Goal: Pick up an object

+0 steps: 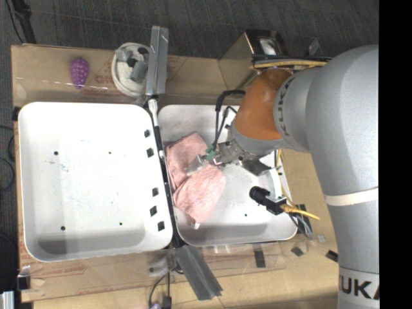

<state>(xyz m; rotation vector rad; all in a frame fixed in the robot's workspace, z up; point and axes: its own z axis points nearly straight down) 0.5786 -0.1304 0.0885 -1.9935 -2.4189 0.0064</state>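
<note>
A crumpled pink cloth lies in the left half of the right bin, with a second pink fold bunched against the bin's left wall. My gripper comes down from the orange-banded wrist and sits right at the cloth's upper edge, where the two folds meet. Its tip is small and partly hidden by the arm above it.
The left bin stands beside the right one, with a grey divider rail between them. Behind the bins, on the cardboard, lie a purple object and a white roll. The large grey arm covers the bench's right side.
</note>
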